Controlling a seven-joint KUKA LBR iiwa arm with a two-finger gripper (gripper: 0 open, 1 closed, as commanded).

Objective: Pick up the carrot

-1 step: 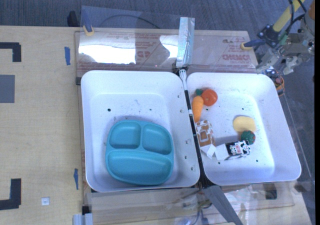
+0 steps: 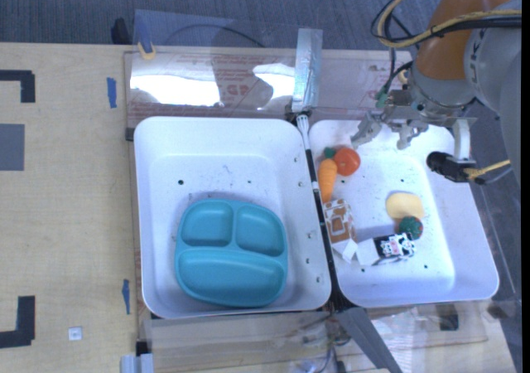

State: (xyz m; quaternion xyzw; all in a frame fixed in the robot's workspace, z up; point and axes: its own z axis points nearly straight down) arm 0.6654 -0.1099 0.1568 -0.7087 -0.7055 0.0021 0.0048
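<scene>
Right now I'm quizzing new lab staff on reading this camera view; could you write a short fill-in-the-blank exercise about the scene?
1. The carrot lies in the ___ bin, against its left wall.
2. The divided plate in the other bin is ___ in colour.
3. The round tomato touches the carrot's ___ end.
4. The pincer hovers near that bin's ___ edge.

Missing words: right; blue; top; far

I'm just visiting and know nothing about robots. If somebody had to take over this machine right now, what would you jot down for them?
Gripper: open, holding nothing, over the far edge of the right bin.
Carrot: lies in that bin against its left wall, beside a red tomato.
Left bin: holds a blue divided plate.
Done: nothing picked yet.
Left: move over the carrot, go down, close on it, lift.
</scene>
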